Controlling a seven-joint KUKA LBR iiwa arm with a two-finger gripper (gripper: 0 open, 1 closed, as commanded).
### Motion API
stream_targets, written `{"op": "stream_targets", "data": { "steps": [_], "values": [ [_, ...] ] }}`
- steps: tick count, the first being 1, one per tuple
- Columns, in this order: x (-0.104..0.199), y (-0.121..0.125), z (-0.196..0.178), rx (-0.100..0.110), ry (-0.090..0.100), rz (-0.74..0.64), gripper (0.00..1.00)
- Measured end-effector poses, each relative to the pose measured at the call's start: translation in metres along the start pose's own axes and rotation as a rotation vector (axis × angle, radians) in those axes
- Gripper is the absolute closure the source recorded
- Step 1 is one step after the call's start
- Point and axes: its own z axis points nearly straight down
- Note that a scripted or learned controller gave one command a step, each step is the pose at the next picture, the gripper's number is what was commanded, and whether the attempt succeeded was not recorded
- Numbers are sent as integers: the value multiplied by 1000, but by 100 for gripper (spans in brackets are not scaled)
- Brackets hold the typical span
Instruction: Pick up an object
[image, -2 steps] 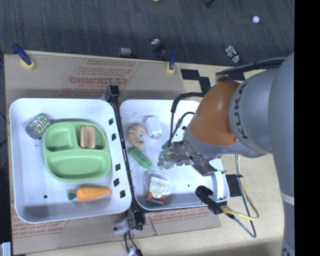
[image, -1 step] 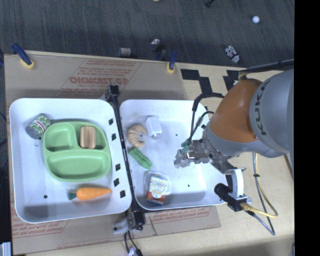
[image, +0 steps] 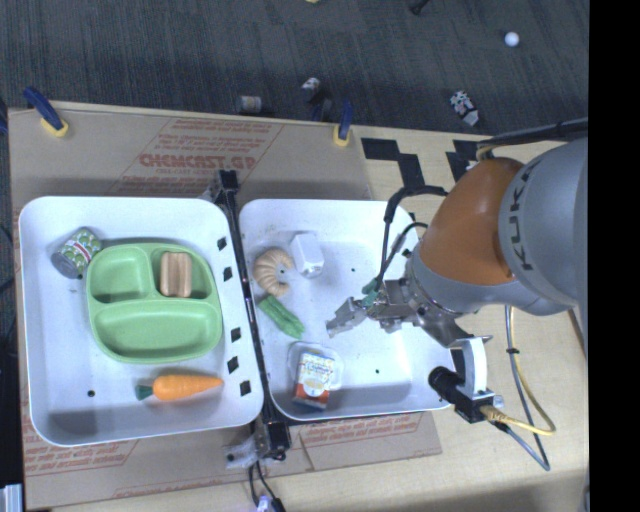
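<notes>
My gripper (image: 343, 316) hangs over the middle of the right bin (image: 350, 215), pointing left, open with nothing between its fingers. Just left of it lies a green pea pod (image: 283, 316), a short gap away. Further up and left are a tan croissant (image: 273, 270) and a small white cup (image: 306, 251). Near the bin's front wall, below and left of the gripper, lies a small packaged tub with an orange label (image: 314, 377).
The left bin (image: 40, 215) holds a green divided plate (image: 150, 325) with a tan block (image: 175, 274) in one compartment, a can (image: 76, 251) at its upper left and a carrot (image: 182, 387) at the front. The arm's grey and orange body (image: 490, 240) covers the right bin's right side.
</notes>
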Motion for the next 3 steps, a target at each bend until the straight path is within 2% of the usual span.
{"op": "stream_targets", "data": {
  "steps": [1, 2, 3],
  "values": [
    [9, 83, 110, 3, 0, -2, 0],
    [-38, -1, 95, 1, 0, 1, 0],
    [-91, 82, 88, 1, 1, -1, 0]
  ]
}}
